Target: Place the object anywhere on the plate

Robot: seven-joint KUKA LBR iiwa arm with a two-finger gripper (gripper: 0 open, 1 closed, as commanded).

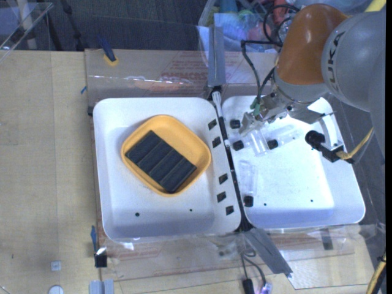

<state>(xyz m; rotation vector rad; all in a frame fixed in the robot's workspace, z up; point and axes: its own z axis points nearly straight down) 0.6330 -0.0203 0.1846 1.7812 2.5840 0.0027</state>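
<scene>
One pale wooden bench carries everything, its bare boards running out to the left edge of the view; behind its far edge hangs a dark curtain. A small blue clip sits near the bench's far edge, just beyond the far left corner of the left bin, and a clear plastic sheet lies along that same edge behind the bins. The left bin holds a yellow plate, a rounded square set cornerwise near the bin's middle, well clear of the near edge. The object, a dark, ridged rectangular slab, lies flat on the plate, inside its rim and covering much of its floor. A grey metal strip runs between the two bins, with a row of small black tabs down the left bin's right edge. The right bin has a mostly bare white floor. The gripper hangs low over the right bin's far left corner, with nothing seen in its grasp; whether it is spread or closed up cannot be told from this view. The grey arm, with its orange band, reaches in over the bin's far right corner. Beyond the bench's far edge stands a clear tub of colourful odds and ends.
</scene>
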